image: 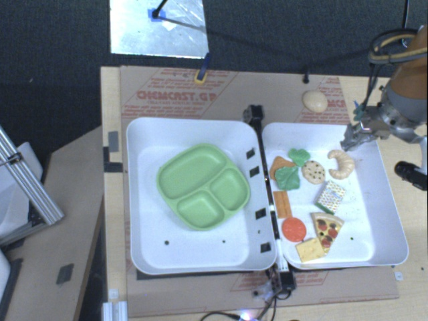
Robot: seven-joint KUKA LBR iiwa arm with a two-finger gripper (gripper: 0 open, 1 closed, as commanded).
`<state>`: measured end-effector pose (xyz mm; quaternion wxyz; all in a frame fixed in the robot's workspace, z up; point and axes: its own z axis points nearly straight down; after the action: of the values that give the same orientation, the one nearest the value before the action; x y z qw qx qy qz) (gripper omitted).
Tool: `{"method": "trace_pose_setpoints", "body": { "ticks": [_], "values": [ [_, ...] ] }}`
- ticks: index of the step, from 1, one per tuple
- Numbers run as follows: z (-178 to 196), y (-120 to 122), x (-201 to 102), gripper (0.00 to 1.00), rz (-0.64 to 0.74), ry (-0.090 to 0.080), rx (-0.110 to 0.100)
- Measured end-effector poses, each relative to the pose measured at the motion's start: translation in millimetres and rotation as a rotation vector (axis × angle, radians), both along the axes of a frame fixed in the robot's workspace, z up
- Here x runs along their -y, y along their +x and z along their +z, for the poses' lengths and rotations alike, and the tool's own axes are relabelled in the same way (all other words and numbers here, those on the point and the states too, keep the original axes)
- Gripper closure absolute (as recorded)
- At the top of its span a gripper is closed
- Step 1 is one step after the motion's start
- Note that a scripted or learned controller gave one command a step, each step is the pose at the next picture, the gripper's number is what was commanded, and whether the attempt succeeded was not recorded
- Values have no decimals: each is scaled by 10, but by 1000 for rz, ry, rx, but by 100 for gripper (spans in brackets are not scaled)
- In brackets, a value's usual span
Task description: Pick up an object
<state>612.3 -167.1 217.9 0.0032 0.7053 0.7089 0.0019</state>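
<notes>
On a bench [167, 85] topped with printed cardboard, two shallow white bins sit side by side, joined by a black strip of clips down the middle. The left bin [144, 179] holds a green divided plate [202, 186], lying flat and slightly turned. The right bin [374, 206] carries a scatter of toy foods: a croissant [342, 164] near the far right, a speckled cookie [313, 172] beside it, green leafy pieces [289, 169], an orange cracker strip [282, 204], a red tomato slice [293, 229], a pizza wedge [327, 227], a yellow cheese piece [309, 249] and a small patterned white block [332, 196]. A pale egg-shaped object [315, 101] rests on the cardboard just beyond the right bin's far rim.

Dark carpet surrounds the bench; a shiny silver sheet [158, 17] lies on it at the top, and an aluminium frame [23, 179] stands at the left.

The arm [404, 92] reaches in from the right, its gripper [353, 138] hanging over the right bin's far right corner, close above the croissant but apart from it. Its tips look dark and bunched together, perhaps nearly closed, though the view is too small to tell; nothing shows between them.
</notes>
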Motion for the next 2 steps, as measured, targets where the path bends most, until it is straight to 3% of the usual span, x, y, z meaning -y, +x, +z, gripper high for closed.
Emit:
{"method": "trace_pose_setpoints", "body": {
  "ticks": [1, 2],
  "values": [
    [69, 9, -1, 100, 1, 1, -4],
    [-26, 105, -531, 100, 3, 2, -5]
  ]
}}
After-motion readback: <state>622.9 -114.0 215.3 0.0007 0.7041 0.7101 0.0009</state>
